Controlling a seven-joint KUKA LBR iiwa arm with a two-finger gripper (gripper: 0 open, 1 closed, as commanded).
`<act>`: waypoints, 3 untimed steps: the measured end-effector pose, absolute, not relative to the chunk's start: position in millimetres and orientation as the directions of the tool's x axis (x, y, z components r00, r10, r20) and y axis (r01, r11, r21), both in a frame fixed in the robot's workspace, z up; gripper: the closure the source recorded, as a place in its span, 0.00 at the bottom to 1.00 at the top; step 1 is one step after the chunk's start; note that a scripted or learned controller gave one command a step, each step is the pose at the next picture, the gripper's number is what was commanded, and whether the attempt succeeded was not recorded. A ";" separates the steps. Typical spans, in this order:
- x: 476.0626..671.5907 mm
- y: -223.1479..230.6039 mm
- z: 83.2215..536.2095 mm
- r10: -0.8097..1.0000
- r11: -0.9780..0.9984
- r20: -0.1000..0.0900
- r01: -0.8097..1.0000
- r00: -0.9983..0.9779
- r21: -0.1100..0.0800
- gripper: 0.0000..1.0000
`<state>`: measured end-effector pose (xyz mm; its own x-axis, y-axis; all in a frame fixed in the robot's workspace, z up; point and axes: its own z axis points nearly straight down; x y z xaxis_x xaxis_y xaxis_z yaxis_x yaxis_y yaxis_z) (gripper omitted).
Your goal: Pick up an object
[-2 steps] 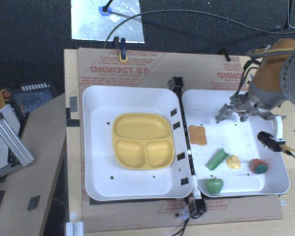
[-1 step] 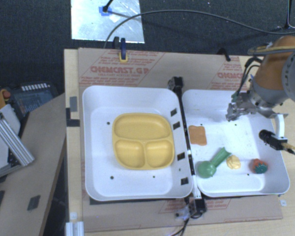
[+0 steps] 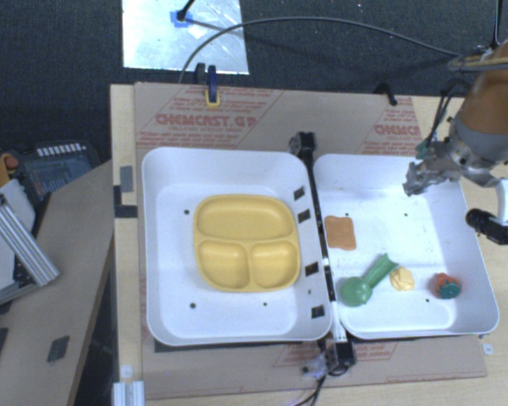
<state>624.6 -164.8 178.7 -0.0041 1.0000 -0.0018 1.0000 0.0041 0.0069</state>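
Four small pieces lie in your right white bin [image 3: 470,252]: flat orange slab [image 3: 340,233], green plastic scoop [image 3: 366,281], yellow lump [image 3: 402,278], orange-teal ball [image 3: 445,286]. The scoop looks light and stiff; take its handle. Gripper [image 3: 416,182] hovers above; jaw spread unclear.

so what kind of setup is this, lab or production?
Most likely a robotics lab bench for pick trials: two shallow white plastic bins clamped side by side on a printed cardboard sheet, small toy-like items such as a green plastic scoop, and loose black cables trailing across dark carpet.
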 end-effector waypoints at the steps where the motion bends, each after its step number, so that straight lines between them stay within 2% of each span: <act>1: 626.3 -165.1 222.8 1.000 0.006 -0.002 1.000 -0.006 0.007 1.00; 2: 627.6 -105.2 231.9 1.000 0.010 0.002 1.000 -0.010 0.004 1.00; 3: 622.4 -55.1 221.3 1.000 0.009 0.002 1.000 -0.009 0.000 1.00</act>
